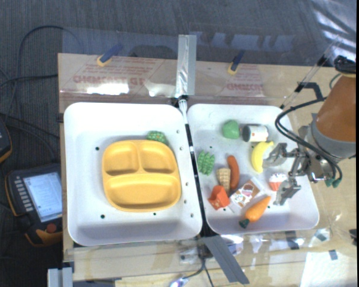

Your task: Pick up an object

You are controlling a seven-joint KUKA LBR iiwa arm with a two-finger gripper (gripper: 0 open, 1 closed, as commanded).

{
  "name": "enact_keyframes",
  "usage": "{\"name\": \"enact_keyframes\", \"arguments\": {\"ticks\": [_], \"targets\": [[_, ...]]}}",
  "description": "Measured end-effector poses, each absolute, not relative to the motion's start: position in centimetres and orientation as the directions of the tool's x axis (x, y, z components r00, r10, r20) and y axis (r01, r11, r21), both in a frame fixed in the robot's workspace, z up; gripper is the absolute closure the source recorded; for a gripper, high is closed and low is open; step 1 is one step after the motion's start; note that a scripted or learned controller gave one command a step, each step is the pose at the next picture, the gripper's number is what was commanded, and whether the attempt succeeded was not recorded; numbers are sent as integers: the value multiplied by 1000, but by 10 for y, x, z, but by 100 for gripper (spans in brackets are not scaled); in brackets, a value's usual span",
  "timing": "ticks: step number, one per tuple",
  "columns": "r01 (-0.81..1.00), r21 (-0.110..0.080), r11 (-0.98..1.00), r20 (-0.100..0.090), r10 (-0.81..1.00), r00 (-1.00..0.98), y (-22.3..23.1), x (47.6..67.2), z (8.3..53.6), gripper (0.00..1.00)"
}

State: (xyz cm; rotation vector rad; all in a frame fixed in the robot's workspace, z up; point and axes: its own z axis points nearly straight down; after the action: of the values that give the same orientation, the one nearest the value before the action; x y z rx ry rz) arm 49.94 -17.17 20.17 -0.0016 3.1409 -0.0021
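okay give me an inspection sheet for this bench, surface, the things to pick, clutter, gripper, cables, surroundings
Surface: two white bins, left bin and right bin, on a bench.
Job's things: in the right bin, a banana, green ball, carrot, sausage, green bumpy piece, orange-red piece and small carton.
Clutter: yellow divided tray in the left bin, a green item at its far edge.
Gripper: gripper low over the right bin's right side; nothing seen between fingers.
Cables: black cable by the arm; black floor cable.
Surroundings: grey carpet, handheld screens at left.
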Motion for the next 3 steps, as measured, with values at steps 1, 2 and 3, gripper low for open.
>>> {"name": "enact_keyframes", "arguments": {"ticks": [1,2,3], "targets": [[42,0,999,-5,42,-999,-131,492,97,0],[65,-2,998,-13,65,-998,-106,559,91,0],[17,-6,1000,2,17,-1000,-106,640,93,0]]}}
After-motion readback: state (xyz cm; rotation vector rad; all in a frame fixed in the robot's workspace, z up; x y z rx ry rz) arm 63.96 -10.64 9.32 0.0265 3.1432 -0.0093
